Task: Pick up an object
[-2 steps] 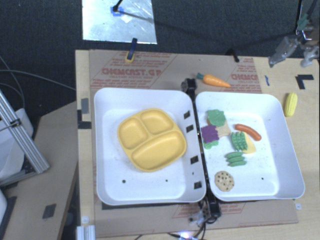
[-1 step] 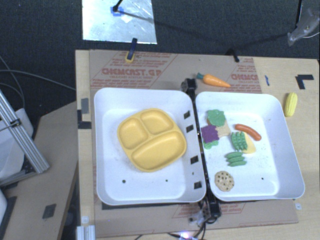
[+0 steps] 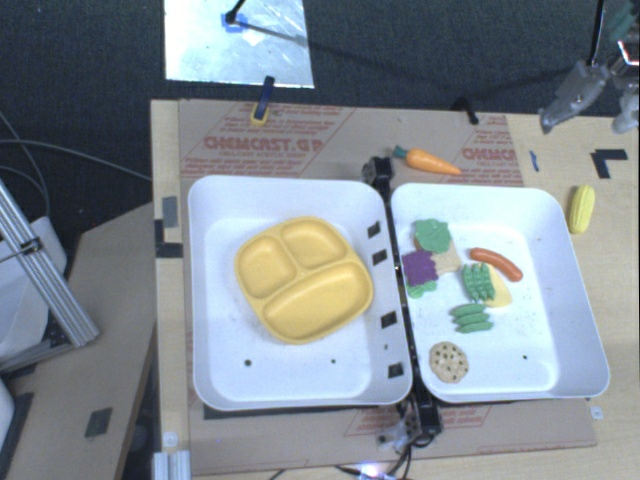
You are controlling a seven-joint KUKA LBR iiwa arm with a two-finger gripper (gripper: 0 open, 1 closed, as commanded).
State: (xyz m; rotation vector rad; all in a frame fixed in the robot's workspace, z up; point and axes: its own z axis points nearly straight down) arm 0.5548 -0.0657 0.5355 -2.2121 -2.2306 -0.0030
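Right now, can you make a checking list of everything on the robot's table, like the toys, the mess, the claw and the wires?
Surface: brown bench holding a left bin and a right bin, side by side.
Job's things: in the right bin, a cookie, sausage, purple toy, green leafy toy and pea pod.
Clutter: a yellow divided plate in the left bin; a carrot and corn cob on the bench outside the bins.
Grippers: gripper high at the top right, away from the toys; fingers too blurred to judge.
Cables: wires at the far left.
Surroundings: dark floor, a shiny sheet above the bench.
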